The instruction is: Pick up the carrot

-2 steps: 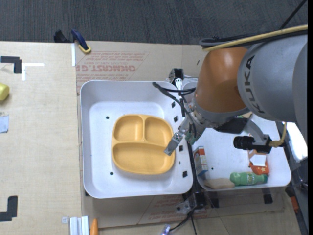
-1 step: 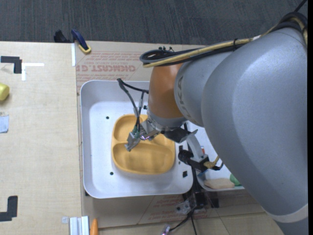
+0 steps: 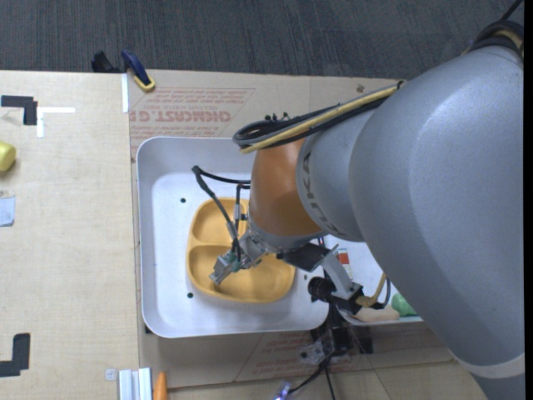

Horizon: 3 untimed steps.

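Observation:
My gripper (image 3: 225,268) hangs low over the yellow divided plate (image 3: 204,223), above its near-left compartment, inside the left white bin (image 3: 158,248). Nothing can be made out in it. The grey arm with its orange band (image 3: 279,194) covers the plate's right part and most of the right side. A pale tan piece with a green end (image 3: 379,312) pokes out from under the arm at the lower right; it may be the carrot, mostly hidden.
Black cables (image 3: 212,190) loop from the wrist over the plate. The bin sits on cardboard (image 3: 191,111). A yellow object (image 3: 5,157) lies at the far left edge of the bench. A blue and yellow clamp (image 3: 137,71) is at the back.

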Each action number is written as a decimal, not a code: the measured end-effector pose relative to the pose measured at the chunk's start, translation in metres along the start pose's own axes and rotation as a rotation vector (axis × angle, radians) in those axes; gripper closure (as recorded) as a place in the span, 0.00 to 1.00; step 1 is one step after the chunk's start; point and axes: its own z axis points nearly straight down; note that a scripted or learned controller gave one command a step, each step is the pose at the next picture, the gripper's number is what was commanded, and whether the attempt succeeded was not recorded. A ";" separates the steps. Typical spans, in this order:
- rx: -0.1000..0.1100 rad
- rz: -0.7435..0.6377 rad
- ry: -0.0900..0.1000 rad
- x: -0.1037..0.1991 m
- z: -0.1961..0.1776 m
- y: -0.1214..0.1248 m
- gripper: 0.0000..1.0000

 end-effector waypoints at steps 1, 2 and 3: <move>0.002 0.003 -0.006 -0.005 -0.009 0.000 1.00; 0.019 0.351 0.009 0.036 -0.051 0.004 1.00; 0.025 0.723 0.004 0.051 -0.054 0.033 1.00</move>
